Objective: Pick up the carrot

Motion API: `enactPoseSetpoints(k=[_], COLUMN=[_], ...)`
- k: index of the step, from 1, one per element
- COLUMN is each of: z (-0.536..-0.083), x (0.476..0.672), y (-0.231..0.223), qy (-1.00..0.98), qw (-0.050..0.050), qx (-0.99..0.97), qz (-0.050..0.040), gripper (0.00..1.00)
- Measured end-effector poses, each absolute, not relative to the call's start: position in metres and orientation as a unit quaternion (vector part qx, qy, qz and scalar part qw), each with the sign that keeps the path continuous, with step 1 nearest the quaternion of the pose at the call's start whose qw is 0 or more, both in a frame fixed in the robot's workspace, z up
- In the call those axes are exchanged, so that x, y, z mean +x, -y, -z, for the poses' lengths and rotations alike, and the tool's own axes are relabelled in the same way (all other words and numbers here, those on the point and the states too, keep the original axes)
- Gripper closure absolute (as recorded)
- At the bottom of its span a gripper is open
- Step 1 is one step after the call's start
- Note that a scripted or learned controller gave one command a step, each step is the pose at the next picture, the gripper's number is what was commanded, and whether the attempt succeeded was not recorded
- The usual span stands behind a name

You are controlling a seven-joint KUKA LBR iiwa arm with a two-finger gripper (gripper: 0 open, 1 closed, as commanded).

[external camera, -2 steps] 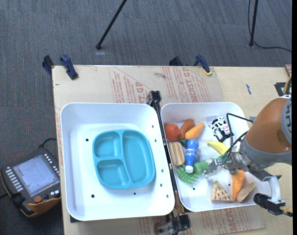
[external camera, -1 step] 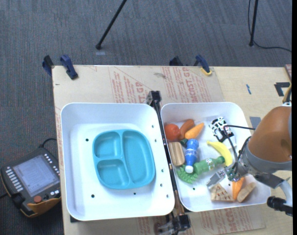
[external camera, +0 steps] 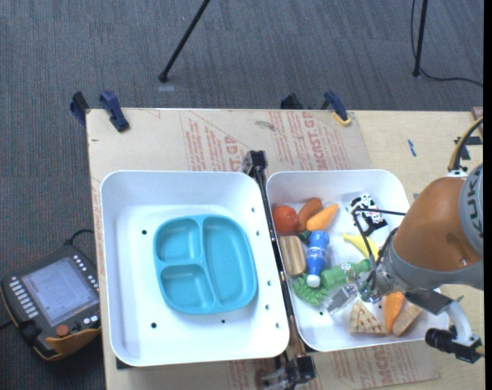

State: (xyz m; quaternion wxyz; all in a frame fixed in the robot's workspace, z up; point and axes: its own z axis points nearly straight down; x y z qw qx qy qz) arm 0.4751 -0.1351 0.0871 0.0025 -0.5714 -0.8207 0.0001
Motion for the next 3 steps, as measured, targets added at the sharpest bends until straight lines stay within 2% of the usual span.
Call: enactPoseSetpoints(k=[1,2,3], z=[-0.149,-0.087,-0.088], x=[0.476,0.514,0.475], y=[0.185,0.155,0.190], qy=[0.850,0.873,0.889], qw=[0.000,0.002,0.001], qx=[-0.527,-0.488,-0.458], qz=[0.0002,0.0002,0.0002], gripper=[0.00,0.00,0.00])
